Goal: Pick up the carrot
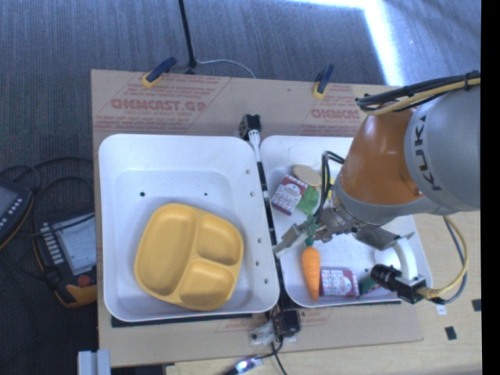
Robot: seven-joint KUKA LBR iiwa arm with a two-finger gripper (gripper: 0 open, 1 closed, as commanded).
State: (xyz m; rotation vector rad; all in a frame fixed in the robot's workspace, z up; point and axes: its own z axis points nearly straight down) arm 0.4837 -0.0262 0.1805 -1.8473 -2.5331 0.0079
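Toward the near left corner of the right bin (422,248) lies the carrot (312,272), orange with a bit of green at its far end. Its long axis runs roughly near to far, tilted only slightly, so it sits almost parallel to the wall that divides the two bins. The hand (301,235) hangs just beyond the carrot's far, leafy tip, a little to the left of it, close to the dividing wall. Its two grey fingers (287,239) appear spread apart, with nothing between them; the carrot is not held. Judging from this, the coming move is a short one: the hand needs to come nearward and slightly right to centre over the orange body, then turn so the fingers close across the carrot's narrow width rather than along its length.

A red and white packet (338,282) lies touching or just beside the carrot's right side, which may crowd one finger. Another red packet (287,194) lies farther back by the dividing wall; print on both is too small to read. The left bin (125,162) holds a yellow divided tray (190,255).

Readable writing: "KUKA" in part on the grey arm (445,155), and "CHEMCAST GP" printed in red on the brown board covering the surface (156,104).
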